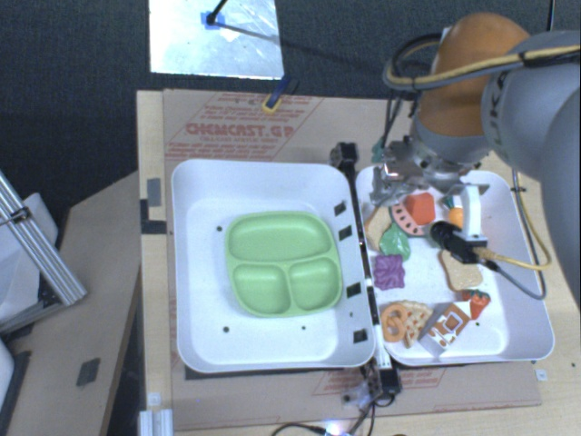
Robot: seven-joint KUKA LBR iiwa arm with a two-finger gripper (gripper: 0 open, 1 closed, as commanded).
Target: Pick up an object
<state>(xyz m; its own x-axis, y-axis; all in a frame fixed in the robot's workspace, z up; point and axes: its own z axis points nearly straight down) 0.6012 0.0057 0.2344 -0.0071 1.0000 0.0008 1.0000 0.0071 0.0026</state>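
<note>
A thick robot arm [536, 98] with smooth grey casing and a rounded orange band [472, 62] above the wrist. Yellow and black cables [454, 62] loop around the orange part. Below it sits a silvery metal wrist section [422, 166].

Red print reading roughly "CHEMCAST GP" stands on the brown protective sheet [238, 121] just above the left bin in the upper middle of the frame, with more red print on the same sheet along the bottom edge, too small to read.
</note>
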